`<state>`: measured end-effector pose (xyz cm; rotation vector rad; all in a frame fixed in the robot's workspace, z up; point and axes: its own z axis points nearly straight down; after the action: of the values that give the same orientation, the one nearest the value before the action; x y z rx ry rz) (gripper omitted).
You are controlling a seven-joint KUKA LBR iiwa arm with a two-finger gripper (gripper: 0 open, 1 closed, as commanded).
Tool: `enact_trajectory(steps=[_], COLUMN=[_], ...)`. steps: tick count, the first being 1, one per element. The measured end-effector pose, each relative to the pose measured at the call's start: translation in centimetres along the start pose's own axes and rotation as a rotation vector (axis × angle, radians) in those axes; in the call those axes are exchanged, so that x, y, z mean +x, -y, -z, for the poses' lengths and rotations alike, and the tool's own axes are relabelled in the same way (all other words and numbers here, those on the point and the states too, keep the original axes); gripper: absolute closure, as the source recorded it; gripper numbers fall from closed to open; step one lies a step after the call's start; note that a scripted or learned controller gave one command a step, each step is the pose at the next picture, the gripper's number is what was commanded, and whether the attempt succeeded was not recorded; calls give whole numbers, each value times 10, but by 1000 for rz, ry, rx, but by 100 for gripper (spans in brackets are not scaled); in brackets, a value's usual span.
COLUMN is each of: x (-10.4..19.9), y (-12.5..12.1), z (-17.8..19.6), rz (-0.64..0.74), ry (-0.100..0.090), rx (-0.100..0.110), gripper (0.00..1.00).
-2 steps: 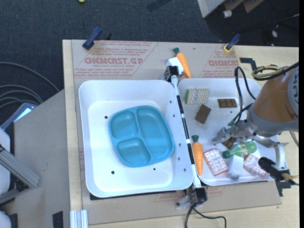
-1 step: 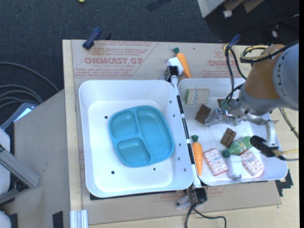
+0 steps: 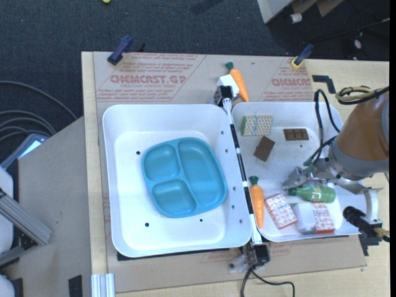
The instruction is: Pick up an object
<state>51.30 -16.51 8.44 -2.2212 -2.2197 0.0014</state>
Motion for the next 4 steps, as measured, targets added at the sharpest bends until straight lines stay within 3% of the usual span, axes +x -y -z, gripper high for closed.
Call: enact_trajectory(steps=[1, 2, 4], x=[0, 0, 69], y=[-1, -1, -65], z=[10, 10, 0], rz=[0, 0, 2], ry=[0, 0, 0], rx=[-2, -2, -2], gripper=[100, 0, 0])
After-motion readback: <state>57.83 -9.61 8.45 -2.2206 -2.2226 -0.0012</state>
